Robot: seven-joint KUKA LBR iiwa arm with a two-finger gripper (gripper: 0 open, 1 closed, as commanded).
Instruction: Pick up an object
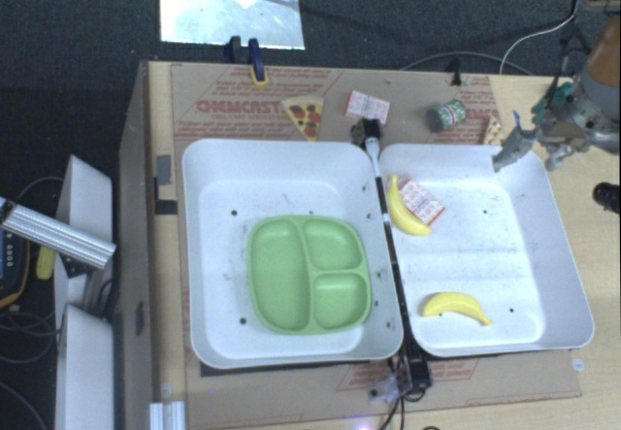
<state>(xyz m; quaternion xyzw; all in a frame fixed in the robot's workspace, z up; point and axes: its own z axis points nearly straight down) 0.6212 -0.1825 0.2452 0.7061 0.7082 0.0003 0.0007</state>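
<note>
Yellow bananas (406, 210) still lie in the right bin (543, 253); the open, empty hand (532, 148) hovers at its far-right corner.

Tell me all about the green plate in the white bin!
The green plate is a pale green, plastic-looking tray with rounded corners and three sections: one big on the left, two smaller on the right. It lies flat, right side up, on the floor of the left bin, toward its front right. Nothing sits in it.
</note>
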